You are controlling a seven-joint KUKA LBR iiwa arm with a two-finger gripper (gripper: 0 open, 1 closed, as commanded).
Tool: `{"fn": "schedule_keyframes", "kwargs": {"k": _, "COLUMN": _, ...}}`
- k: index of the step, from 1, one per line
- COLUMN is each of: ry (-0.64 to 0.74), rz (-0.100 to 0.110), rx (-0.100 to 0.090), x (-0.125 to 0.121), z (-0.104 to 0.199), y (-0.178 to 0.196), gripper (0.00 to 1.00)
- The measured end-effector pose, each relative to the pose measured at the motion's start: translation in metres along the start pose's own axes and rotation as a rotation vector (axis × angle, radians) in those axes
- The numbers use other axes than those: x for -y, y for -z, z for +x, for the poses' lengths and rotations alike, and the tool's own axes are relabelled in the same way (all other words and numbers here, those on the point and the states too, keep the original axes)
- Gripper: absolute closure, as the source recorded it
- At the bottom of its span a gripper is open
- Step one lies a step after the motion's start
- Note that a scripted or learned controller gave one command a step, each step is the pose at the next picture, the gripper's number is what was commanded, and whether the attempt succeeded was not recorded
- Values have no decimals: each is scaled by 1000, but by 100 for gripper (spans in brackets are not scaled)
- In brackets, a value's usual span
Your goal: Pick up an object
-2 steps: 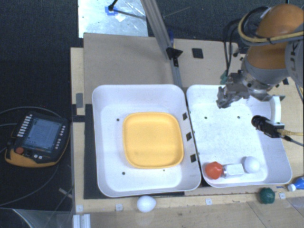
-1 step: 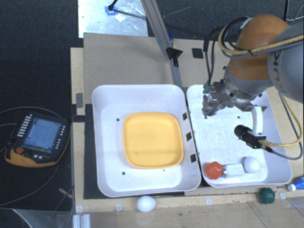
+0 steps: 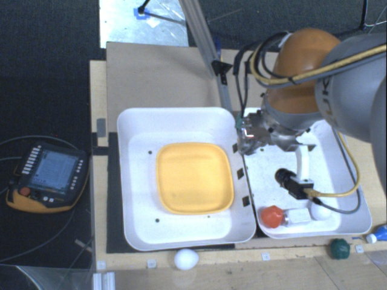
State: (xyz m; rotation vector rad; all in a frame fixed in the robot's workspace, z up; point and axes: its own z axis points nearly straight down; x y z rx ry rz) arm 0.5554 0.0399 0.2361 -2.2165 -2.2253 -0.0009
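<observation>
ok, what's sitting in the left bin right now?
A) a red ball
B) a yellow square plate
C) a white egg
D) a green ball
B: the yellow square plate lies flat in the middle of the left bin, while the red ball is in the right bin and the white egg and green ball lie on the bench outside the bins.

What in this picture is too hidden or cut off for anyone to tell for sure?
- Gripper: the arm's own wrist covers it in the camera view, so its grip cannot be read.
- Right bin: the arm hides much of its upper floor.
- Blue item: cut off by the frame's right side.
- Green ball beyond the bins: too small to identify.
</observation>
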Motion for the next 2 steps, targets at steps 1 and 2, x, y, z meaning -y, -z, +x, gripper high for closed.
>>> {"fn": "schedule_keyframes", "kwargs": {"k": 1, "ry": 0, "rz": -1, "rx": 0, "x": 15, "z": 40, "y": -6, "gripper": 100}}
{"fn": "schedule_keyframes", "kwargs": {"k": 2, "ry": -4, "rz": -1, "rx": 1, "x": 15, "z": 38, "y": -6, "gripper": 0}}
